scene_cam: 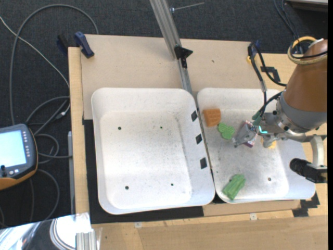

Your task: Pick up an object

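Note:
In the right bin (260, 189), an orange block (212, 116) lies by the left wall near the back. A small green piece (226, 131) sits just in front of it. A larger green object (234, 186) rests near the front left corner. My gripper (244, 136) hangs low over the middle of the right bin, immediately right of the small green piece. A small purple bit shows at its tip, too small to identify. Whether it is touching the green piece is unclear.
The left bin (104, 155) stands alongside, with a black-clipped divider edge (199, 138) between the two bins. A slanted metal pole (169, 27) rises behind the bins. Cables and a handheld pendant (13, 152) lie on the floor at left.

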`<state>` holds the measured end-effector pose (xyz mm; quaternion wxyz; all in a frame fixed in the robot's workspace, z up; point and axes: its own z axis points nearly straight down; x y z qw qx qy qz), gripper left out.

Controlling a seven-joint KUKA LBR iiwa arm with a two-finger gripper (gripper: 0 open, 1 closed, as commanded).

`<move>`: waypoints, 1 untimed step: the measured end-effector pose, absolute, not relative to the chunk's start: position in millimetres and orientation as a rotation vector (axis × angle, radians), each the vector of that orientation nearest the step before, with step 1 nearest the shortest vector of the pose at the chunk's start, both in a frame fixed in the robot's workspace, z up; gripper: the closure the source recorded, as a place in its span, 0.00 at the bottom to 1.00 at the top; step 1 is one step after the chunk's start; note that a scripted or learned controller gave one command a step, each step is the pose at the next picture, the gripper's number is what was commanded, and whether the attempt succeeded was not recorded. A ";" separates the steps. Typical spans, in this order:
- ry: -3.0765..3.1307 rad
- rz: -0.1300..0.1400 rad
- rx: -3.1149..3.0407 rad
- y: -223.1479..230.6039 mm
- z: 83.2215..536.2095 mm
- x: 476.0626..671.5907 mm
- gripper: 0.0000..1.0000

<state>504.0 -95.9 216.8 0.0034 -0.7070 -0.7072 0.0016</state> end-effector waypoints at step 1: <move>-2.220 0.000 -2.219 -96.0 218.6 505.0 0.00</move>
